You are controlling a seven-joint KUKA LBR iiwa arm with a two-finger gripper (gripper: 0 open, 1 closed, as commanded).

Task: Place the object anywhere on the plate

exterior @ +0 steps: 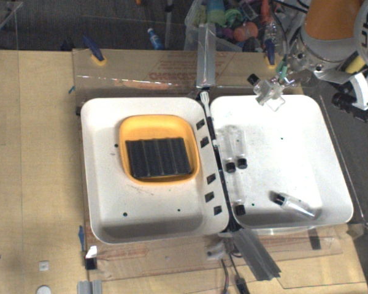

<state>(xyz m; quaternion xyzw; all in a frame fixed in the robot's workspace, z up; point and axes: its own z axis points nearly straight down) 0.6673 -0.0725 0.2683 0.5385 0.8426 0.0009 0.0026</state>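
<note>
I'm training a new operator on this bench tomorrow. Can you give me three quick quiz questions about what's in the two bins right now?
1. True or false: the yellow plate sits in the left bin.
2. What lies on the plate? A) a black ridged block B) a clear tube C) a red ball
3. Fill in: the hand hovers over the far edge of the ____ bin.

Key
1. True.
2. A: the black ridged block rests on it.
3. Right: the right bin also holds clear tubes with black caps and a dark-tipped pen near its front corner.
</note>
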